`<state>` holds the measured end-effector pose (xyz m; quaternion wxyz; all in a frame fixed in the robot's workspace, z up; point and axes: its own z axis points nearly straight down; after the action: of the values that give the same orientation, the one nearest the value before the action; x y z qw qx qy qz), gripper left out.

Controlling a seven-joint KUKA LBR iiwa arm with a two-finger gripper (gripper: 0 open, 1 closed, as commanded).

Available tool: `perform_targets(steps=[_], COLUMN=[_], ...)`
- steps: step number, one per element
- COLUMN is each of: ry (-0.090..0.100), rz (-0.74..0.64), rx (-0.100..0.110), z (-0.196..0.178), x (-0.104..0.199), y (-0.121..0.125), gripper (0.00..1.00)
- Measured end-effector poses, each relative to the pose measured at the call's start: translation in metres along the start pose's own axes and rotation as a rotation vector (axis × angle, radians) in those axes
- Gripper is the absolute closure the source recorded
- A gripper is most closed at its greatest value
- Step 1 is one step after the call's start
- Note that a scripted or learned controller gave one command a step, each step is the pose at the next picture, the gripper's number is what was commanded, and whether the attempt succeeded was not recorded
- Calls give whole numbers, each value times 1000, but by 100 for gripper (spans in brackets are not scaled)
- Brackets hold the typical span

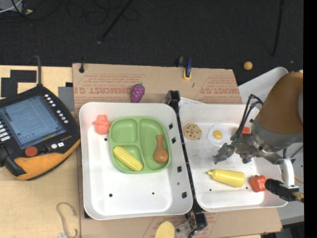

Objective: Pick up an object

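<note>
From my remote seat, the gripper looks like dull dark metal, matt. Just below it lies a yellow mustard bottle of smooth, slightly shiny plastic with a red cap. The right bin beneath my gripper is glossy white plastic, as is the left bin across from it. Farther left, the green plate looks like smooth moulded plastic; the corn on it is ridged plastic. Under both bins I see matt brown cardboard, printed.

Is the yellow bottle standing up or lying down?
Lying down. The yellow mustard bottle rests on its side on the floor of the right bin, its long body stretched left to right.
</note>
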<state>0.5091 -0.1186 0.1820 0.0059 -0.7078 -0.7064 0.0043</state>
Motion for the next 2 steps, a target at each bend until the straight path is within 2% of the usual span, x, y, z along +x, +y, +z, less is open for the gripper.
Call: perform_targets(steps=[1,2], ry=[-2,0], rz=[-2,-3], rx=[-13,-8], z=[-6,44], x=[0,-7], y=[3,8], gripper=[0,0])
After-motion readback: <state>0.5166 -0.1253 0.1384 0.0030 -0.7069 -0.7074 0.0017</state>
